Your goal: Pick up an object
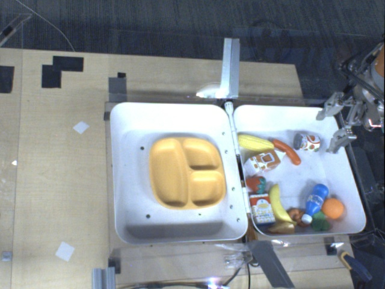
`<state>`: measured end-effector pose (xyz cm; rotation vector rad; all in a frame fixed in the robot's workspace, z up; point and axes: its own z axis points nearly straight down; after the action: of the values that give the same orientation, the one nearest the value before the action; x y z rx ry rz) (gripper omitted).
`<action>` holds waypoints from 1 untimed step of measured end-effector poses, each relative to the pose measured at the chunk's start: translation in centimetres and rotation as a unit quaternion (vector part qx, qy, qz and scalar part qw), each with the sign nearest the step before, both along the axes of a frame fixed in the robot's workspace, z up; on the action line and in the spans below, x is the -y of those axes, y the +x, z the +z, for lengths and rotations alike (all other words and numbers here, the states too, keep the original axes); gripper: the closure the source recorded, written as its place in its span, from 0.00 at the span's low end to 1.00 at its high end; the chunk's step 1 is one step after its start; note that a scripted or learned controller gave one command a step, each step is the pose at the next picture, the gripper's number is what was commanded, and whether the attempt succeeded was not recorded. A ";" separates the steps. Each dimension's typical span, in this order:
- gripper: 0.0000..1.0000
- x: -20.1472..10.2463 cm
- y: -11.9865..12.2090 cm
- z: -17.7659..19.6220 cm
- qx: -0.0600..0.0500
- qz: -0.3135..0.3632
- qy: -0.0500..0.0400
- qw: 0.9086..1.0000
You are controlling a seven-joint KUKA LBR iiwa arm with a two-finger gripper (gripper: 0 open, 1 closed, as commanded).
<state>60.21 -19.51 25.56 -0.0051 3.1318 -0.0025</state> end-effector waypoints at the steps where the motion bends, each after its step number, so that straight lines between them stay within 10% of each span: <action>1: 0.00 -1.4 3.6 14.8 0.007 -0.008 -0.001 1.000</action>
<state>63.84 -18.07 40.36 0.0185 3.1187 -0.0063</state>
